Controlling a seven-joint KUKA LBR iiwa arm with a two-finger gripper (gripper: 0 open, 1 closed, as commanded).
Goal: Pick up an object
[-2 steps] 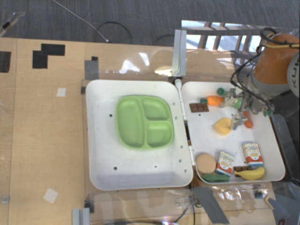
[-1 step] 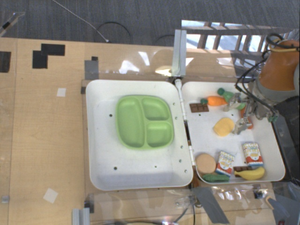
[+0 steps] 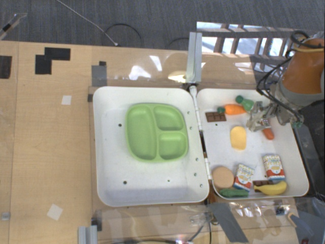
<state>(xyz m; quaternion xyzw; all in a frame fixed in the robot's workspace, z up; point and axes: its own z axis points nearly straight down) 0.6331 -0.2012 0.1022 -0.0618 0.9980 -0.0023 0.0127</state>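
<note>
the light wooden tabletop (image 3: 45,151) carried two shallow white bins side by side. the left white bin (image 3: 109,187) held a pale green plastic plate with three compartments (image 3: 156,131), lying flat near the bin's middle. the right white bin (image 3: 294,151) held a scatter of small toy foods. near its far edge lay an orange toy carrot with a green top (image 3: 236,108), and just left of it a small brown chocolate bar piece (image 3: 215,117). a yellow rounded toy, lemon-like in shape (image 3: 238,138), sat near the bin's centre. along the near edge were a round tan toy bun (image 3: 222,176), a dark green flat piece (image 3: 233,192) just beneath it, a small white and blue printed carton (image 3: 244,175), a second carton with red and white print (image 3: 273,167), and a yellow toy banana (image 3: 272,188) lying on its side.

the grey arm with its orange band (image 3: 304,70) reached in from the right over the far right part of that bin. the gripper (image 3: 258,120) hung low just right of the carrot and above the yellow toy, with a small red-orange piece (image 3: 268,133) just beside it on the bin floor. whether its metal parts were spread or closed could not be told from this slant, and nothing was visibly caught in it.
</note>
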